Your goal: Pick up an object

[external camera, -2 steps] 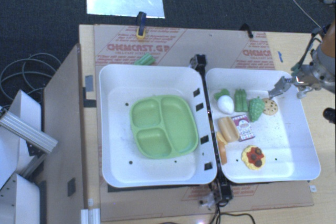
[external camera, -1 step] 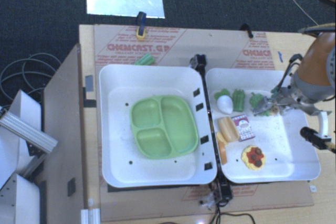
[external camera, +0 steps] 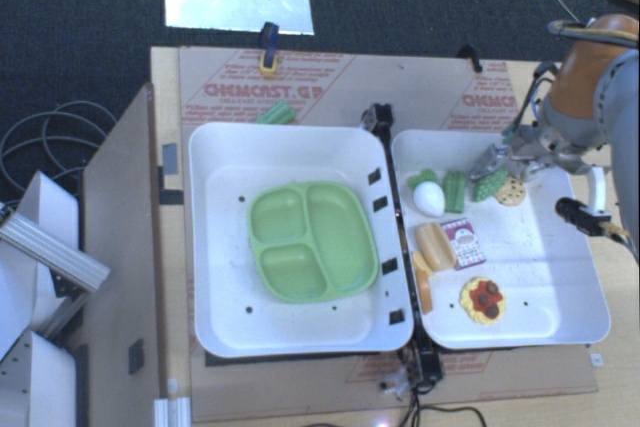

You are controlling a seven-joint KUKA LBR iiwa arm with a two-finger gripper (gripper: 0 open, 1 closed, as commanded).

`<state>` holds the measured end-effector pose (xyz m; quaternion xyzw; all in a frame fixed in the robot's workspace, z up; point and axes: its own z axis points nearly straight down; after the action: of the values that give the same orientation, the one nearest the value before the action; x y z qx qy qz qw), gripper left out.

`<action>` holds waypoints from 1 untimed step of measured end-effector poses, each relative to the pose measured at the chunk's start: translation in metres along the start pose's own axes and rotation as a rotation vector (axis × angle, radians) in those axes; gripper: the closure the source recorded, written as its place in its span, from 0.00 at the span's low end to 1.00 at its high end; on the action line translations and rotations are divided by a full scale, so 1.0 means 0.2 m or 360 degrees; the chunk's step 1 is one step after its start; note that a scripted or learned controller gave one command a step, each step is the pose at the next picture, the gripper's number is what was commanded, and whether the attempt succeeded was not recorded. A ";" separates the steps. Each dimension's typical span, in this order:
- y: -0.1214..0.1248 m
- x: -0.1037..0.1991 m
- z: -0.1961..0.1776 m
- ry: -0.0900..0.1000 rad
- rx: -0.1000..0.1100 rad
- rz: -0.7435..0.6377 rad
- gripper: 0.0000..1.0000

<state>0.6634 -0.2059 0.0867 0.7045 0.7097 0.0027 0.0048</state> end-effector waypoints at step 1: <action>0.00 0.00 -0.07 -0.0004 -0.0008 -0.0001 1.00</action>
<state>0.6633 -0.2065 0.1008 0.7042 0.7100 0.0036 0.0073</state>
